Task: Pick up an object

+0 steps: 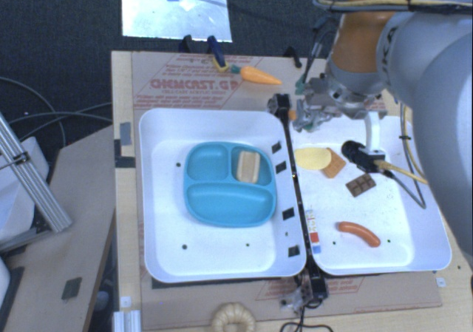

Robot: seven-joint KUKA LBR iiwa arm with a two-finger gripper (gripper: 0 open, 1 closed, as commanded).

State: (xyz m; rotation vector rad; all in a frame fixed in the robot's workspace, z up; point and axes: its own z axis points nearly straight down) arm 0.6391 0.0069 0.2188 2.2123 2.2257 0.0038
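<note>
The right bin (pixel 414 249) holds a yellow round slice (pixel 312 157), an orange cracker (pixel 334 167) leaning on it, a brown chocolate piece (pixel 361 185) and a red sausage (pixel 359 234). My gripper (pixel 307 120) hangs over the bin's far left corner, just above the yellow slice. Nothing shows between its fingers. The grey arm with its orange band comes in from the upper right.
The left bin (pixel 170 249) carries a blue divided plate (pixel 225 183) with a tan bread piece (pixel 247 167) in one compartment. A toy carrot (pixel 255 75) lies on the cardboard behind the bins. A black clip strip (pixel 290 190) runs between the bins.
</note>
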